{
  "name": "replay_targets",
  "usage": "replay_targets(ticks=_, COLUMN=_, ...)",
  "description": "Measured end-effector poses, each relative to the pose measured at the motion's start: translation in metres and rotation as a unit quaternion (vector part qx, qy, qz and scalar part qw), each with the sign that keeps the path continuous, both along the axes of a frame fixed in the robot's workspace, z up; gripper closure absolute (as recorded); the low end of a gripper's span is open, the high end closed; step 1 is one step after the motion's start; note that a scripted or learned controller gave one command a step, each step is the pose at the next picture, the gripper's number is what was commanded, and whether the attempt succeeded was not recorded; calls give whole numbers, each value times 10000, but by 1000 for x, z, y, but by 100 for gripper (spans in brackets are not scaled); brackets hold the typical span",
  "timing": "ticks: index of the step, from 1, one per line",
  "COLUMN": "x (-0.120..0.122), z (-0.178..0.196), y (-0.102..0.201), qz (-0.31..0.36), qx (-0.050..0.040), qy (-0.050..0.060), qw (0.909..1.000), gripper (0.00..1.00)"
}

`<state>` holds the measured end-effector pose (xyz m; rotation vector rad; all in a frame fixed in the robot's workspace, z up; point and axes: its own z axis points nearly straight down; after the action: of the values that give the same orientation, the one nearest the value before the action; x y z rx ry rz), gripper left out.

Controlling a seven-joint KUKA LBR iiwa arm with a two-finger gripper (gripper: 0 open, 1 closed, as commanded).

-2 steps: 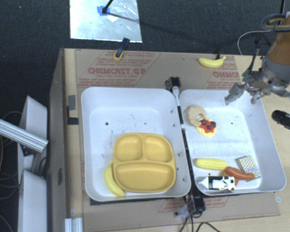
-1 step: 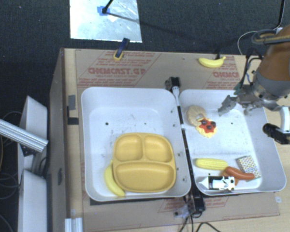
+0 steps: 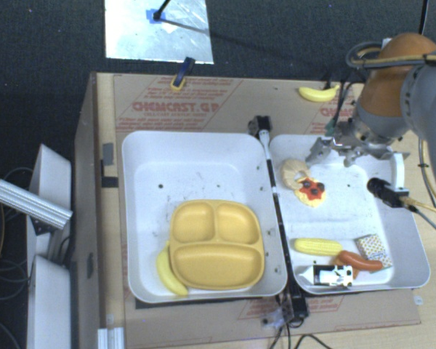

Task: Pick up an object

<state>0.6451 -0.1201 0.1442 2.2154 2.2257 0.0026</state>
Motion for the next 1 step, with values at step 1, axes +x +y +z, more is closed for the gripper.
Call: replay_targets(ticks=1, x=21, z=7, y=10, qz=4, qx=-4, qy=-10, qw=10000, gripper=0)
